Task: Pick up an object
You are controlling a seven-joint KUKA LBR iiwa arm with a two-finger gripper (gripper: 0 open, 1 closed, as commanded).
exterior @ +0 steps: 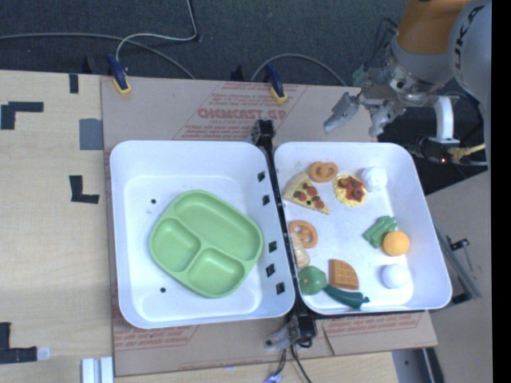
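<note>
Two bins [120, 214]: left one is carrying one green divided plate [206, 243]; right one is carrying about eleven toy foods, including two pretzels and one pizza slice [306, 193]. Tool [361, 118] is hovering beyond the far rim, fingers apart, gripping nothing. Should be dropping straight onto an isolated piece like the orange [396, 243].

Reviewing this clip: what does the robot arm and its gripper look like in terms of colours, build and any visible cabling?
The arm comes in at the upper right: a rounded grey shell with dark lettering, and a wide orange band above the wrist. Below the band sits a pale metallic wrist section with thin cables running along it. The two-finger gripper is light grey, with slim angular fingers.
</note>
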